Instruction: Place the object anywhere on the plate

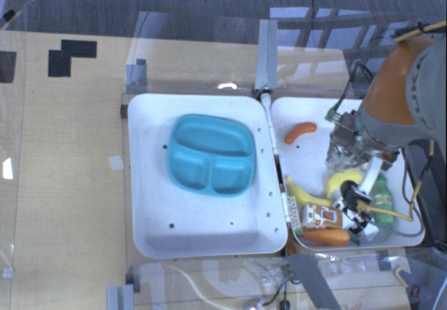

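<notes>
The blue three-section plate [209,154] lies in the middle of the left bin [150,225], with nothing on it. My gripper [342,156] hangs low over the right bin [307,109], right of the bin divider and well away from the plate. Just below it lies a round yellow piece [347,179]; whether the two touch is not clear. An orange-red sausage [300,132] lies to the gripper's upper left, apart from it.
The right bin's near half is crowded: a yellow banana [305,193], a brown-and-white carton [323,216], an orange carrot [325,236] and a green bottle [381,193]. The raised divider [274,162] runs between the bins.
</notes>
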`<state>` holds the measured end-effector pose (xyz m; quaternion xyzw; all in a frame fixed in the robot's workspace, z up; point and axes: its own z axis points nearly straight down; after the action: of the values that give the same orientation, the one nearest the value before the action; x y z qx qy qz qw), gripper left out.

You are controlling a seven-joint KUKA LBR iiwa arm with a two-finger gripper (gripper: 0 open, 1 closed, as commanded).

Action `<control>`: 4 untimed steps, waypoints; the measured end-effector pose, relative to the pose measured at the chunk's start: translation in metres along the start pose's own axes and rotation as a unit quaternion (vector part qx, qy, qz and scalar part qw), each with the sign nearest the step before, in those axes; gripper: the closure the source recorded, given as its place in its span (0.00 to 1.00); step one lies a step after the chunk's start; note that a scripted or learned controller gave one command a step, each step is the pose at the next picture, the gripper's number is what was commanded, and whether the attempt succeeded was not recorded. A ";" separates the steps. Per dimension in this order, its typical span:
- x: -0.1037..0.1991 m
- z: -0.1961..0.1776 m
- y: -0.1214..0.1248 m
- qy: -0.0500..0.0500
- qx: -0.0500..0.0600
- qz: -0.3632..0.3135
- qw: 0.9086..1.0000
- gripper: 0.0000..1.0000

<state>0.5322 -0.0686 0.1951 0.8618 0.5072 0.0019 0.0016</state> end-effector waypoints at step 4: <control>-0.021 -0.120 -0.038 0.000 -0.001 -0.096 0.995 1.00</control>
<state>0.4885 -0.0682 0.3150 0.8092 0.5875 0.0024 0.0026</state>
